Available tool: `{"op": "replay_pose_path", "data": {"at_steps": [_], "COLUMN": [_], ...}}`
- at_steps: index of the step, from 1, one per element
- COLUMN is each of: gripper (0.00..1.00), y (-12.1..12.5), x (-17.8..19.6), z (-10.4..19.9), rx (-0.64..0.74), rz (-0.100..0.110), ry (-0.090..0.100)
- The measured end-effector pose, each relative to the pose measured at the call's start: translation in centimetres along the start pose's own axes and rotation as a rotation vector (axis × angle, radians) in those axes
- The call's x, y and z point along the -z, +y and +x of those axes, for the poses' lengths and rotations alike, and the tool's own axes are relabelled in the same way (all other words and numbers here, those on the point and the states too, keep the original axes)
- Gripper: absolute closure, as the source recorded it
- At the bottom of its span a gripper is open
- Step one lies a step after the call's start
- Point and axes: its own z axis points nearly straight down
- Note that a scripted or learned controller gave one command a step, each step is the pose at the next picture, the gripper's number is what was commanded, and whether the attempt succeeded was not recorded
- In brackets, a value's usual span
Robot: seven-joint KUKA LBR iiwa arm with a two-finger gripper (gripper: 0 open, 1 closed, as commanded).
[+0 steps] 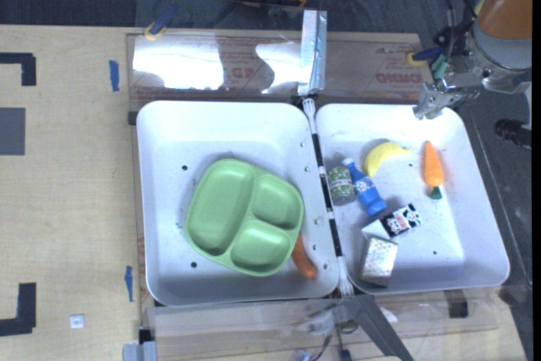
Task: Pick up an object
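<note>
The task names no single object, so any of the small things in the right bin (473, 182) can serve, and the toy carrot (433, 166) looks the likeliest because it lies nearest to the gripper (431, 103), alone, with free floor around it. Left of the carrot lies a yellow banana-like piece (385, 156); further left and a little lower are a blue bottle (366, 191) and a green patterned can (341, 184), the two touching or almost touching, which I judge makes a clean grasp there harder. Below the bottle sit a small black and white toy (401, 221) and a pale box (379, 257) near the front wall. The gripper hangs over the back right corner of this bin, above the carrot, and it holds nothing; how its jaws stand I cannot tell, since they are small and blurred. In the left bin (161, 148), far from the carrot, a green divided tray (243, 216) covers part of an orange object (303, 259), so its shape stays unclear. The arm (507, 21) is cut off by the picture edge.
</note>
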Motion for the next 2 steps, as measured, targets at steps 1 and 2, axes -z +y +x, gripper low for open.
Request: {"op": "replay_pose_path", "data": {"at_steps": [1, 2], "gripper": [0.0, 0.0], "y": [0.0, 1.1], "x": [0.0, -8.0], "z": [0.0, -7.3], "rx": [0.0, 0.048], "rz": [0.0, 0.0], "ry": [0.0, 0.0]}}
